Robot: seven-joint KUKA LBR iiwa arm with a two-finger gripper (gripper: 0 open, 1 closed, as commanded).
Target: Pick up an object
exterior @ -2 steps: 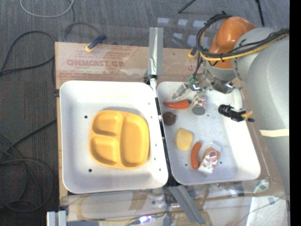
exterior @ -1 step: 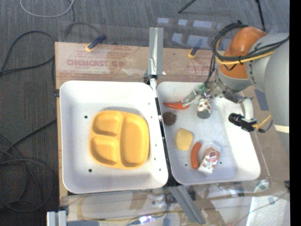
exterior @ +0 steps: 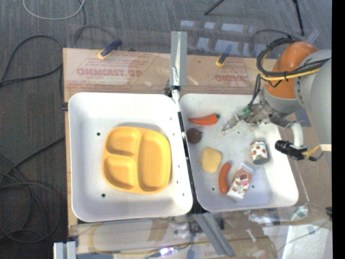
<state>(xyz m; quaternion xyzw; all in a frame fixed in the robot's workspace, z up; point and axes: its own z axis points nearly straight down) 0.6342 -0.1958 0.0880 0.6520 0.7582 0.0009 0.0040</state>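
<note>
**Presently: gripper over the right bin, fingers spread, nothing held**

Presently the gripper [exterior: 233, 124] sits low over the upper part of the right bin [exterior: 280, 196], reaching in from the right. Its two thin fingers [exterior: 237, 117] point leftward and stand visibly apart, with bare white bin floor between the tips. No object lies between them. Behind the fingers, the grey wrist carries the orange band [exterior: 291, 63], with black and yellow cabling looped around it.

Nearest the fingertips, just to their left, lies a red chili pepper [exterior: 203, 120] with a green stem end; it is near the tips but apart from them. Below the pepper, against the bin's left wall, rests a dark brown round item [exterior: 194, 135]. Further down sits a pale yellow lump [exterior: 211, 159], and just beside it, to the right, an orange-red sausage-shaped piece [exterior: 224, 177] lies nearly upright in the view. Next to that, a small printed carton [exterior: 240, 183] lies tilted; whether the two touch cannot be determined. A second, smaller printed packet [exterior: 259, 151] lies below the wrist, well apart from the fingertips.

The left bin [exterior: 86, 117] holds a yellow compartment tray [exterior: 138, 158] with three sections, set roughly centrally.

Both bins rest on a cardboard sheet [exterior: 118, 72], held by yellow clamps [exterior: 109, 48] at its far edge. Black cables [exterior: 21, 63] trail over the grey carpet on the left.
</note>
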